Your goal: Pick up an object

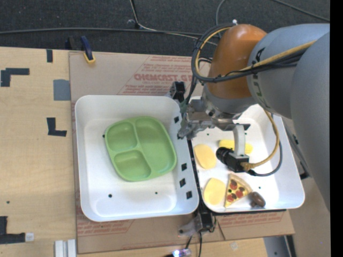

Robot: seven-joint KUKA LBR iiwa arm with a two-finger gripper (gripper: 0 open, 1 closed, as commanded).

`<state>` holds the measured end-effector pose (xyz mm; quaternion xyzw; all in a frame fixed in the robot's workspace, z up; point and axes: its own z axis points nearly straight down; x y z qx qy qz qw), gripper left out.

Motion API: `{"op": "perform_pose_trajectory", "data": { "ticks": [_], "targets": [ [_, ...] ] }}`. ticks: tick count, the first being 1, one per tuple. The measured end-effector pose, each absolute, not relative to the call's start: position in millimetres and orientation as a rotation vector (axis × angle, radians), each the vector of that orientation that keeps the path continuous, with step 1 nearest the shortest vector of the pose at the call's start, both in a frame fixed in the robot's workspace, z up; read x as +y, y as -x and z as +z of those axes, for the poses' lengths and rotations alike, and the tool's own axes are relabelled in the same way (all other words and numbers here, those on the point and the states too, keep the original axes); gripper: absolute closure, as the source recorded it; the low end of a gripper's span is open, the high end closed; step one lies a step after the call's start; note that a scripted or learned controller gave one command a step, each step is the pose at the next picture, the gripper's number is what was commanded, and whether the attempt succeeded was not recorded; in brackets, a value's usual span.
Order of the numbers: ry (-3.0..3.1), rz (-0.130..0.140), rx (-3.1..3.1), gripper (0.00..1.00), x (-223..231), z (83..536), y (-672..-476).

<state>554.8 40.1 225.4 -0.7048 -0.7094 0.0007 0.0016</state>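
Gripper point(195, 126) hung low over the right bin's point(278, 176) left edge, probably to reach the yellow disc point(204, 156) just beside it; open or closed, I could not tell.

My bench point(32, 159) has a pale wood-grain top. Dark tape marks point(53, 127) are stuck to its left part. A brown cardboard sheet point(134, 74) with red print lies flat on the top. A blue and yellow clamp point(87, 50) sits at the sheet's far left corner. Beyond the bench lies dark carpet point(53, 9), crossed by black cables point(132, 7). Lighting is even and soft.
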Motion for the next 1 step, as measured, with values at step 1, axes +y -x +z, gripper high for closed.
{"op": "perform_pose_trajectory", "data": {
  "ticks": [1],
  "targets": [
    [2.214,0.004,-2.225,1.0,85.3,218.4,-535.1]
  ]
}}
